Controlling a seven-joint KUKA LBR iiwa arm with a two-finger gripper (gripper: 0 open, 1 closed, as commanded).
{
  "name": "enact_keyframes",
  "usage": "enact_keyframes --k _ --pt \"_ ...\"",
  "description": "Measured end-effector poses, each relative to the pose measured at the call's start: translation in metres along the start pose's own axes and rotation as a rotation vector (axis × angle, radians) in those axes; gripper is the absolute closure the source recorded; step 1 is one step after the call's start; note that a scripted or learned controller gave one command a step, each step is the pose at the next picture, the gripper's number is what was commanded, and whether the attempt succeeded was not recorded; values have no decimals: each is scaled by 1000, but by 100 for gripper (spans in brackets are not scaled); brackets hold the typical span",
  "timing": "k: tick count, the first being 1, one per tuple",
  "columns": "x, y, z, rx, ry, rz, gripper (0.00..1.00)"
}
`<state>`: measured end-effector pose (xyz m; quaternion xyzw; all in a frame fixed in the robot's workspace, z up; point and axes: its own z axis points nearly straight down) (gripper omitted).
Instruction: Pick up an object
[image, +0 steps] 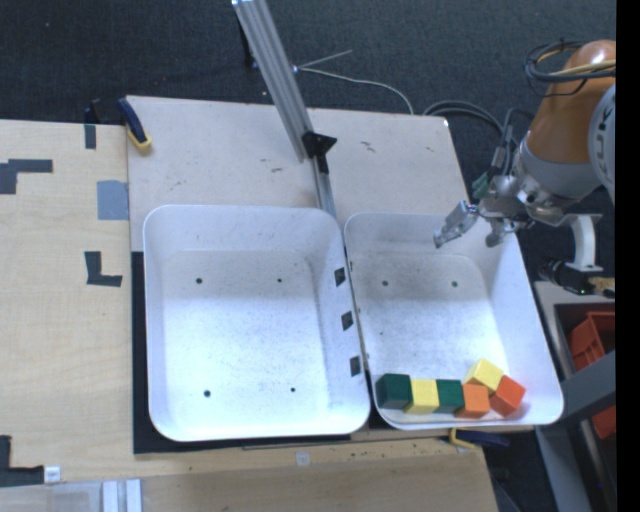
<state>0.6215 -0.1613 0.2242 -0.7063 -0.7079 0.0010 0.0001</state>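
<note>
Several small blocks lie in a row along the near edge of the right bin: a dark green block, a yellow block, another green block, an orange block, a second yellow block and an orange-red block. My gripper hangs over the far right corner of that bin, well away from the blocks. Its two fingers stand apart with nothing between them.
The left bin sits beside the right one, with black clips on the shared wall. A slanted metal rail runs down from the top to the bins' far edge. A blue and yellow tool lies at the back left.
</note>
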Motion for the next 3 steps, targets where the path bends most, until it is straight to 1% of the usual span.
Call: enact_keyframes --k 1,2,3 --pt "2 17 -47 -6 0 -1 0" --pt "43 51 19 4 3 -3 0" --pt "-9 47 71 5 -1 5 0"
